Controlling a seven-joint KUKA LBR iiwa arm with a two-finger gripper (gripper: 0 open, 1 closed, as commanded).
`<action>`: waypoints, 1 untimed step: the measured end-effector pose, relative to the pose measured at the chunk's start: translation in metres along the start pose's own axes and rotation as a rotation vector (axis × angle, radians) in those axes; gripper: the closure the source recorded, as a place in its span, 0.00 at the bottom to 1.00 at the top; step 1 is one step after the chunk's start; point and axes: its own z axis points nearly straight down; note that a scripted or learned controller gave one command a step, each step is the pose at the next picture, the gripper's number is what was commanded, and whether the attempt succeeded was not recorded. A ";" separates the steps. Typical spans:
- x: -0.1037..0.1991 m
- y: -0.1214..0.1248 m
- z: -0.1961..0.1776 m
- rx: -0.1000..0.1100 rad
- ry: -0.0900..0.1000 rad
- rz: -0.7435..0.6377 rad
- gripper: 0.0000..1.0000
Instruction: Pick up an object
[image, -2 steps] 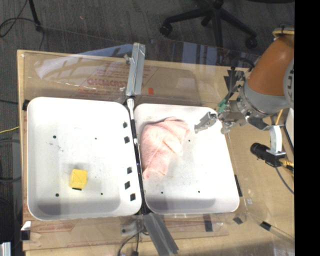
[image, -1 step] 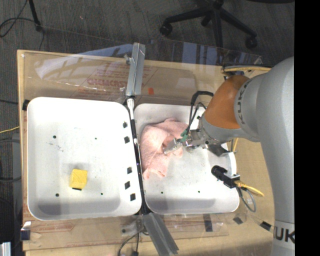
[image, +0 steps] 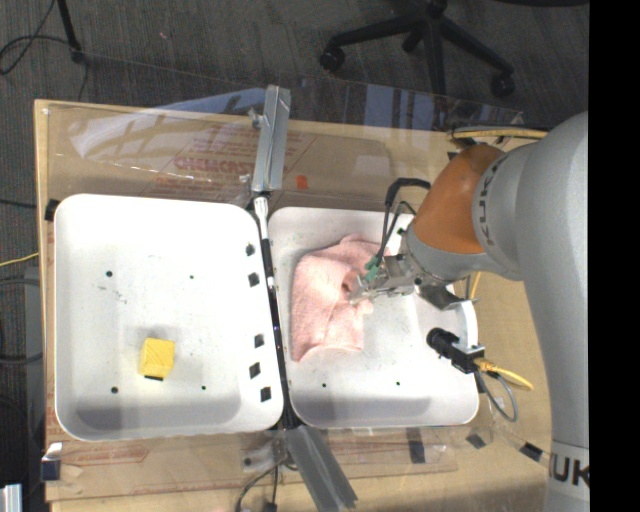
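Observation:
A crumpled pink cloth (image: 328, 298) lies in the right bin (image: 400, 395), toward its left side. My gripper (image: 366, 285) is down at the cloth's right edge, touching or pressing into the fabric. The grey arm with its orange band (image: 455, 205) reaches in from the right and covers the bin's upper right part. A small yellow block (image: 157, 358) rests in the left bin (image: 120, 240), near its lower left.
A metal divider bar (image: 268, 140) runs between the two bins at the back. Cables and a black connector (image: 455, 352) hang by the right bin's right wall. A clear plastic sheet (image: 180, 140) lies behind the bins.

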 end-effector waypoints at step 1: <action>0.039 0.045 -0.129 0.003 0.001 0.089 1.00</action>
